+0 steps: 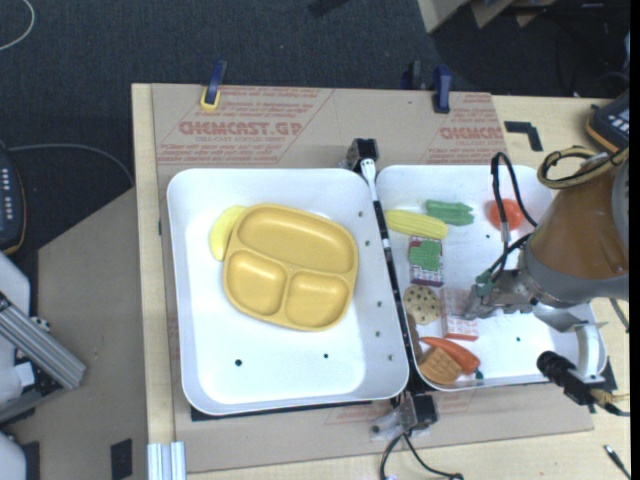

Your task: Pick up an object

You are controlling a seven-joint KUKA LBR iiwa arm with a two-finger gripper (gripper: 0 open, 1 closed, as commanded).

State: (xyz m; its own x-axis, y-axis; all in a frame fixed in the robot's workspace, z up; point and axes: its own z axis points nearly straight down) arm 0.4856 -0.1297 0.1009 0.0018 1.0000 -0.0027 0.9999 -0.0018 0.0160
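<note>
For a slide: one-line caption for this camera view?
Gripper low in the right bin among toy food; yellow divided tray in the left bin.

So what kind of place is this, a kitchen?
Probably a robot lab, not a kitchen. The robot arm reaches over two white bins on a clamped cardboard-covered bench. The food, like the corn, looks like toys, and cables lie around.
</note>
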